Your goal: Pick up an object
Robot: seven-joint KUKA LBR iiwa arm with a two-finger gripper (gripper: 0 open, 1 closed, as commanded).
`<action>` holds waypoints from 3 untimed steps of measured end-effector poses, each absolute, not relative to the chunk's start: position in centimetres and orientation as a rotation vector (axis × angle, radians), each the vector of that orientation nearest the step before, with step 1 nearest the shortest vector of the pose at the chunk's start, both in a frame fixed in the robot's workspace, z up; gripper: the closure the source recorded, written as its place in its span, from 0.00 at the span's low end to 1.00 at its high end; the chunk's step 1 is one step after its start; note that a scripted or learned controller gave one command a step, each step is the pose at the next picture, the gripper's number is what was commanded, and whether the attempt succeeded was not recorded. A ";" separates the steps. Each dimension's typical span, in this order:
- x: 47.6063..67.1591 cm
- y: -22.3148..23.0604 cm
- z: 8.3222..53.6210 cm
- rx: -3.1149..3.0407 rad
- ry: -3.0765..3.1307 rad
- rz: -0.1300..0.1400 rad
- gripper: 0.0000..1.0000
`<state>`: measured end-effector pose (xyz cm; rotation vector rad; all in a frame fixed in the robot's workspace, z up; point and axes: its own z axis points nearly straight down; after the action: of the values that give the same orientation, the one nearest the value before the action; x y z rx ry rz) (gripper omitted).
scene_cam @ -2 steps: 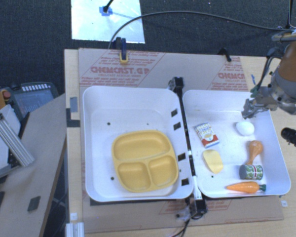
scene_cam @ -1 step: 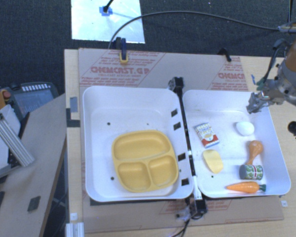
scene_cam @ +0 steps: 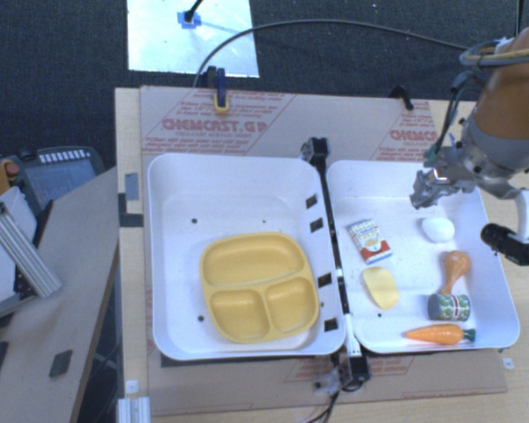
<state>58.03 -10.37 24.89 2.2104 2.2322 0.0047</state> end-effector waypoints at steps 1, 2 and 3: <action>56.1 -5.0 23.9 2.212 2.234 0.002 1.00; 55.3 -0.1 24.5 2.211 2.233 0.004 1.00; 53.9 4.3 23.8 2.213 2.233 0.001 1.00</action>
<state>53.88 4.27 23.79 2.2126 2.2331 0.0010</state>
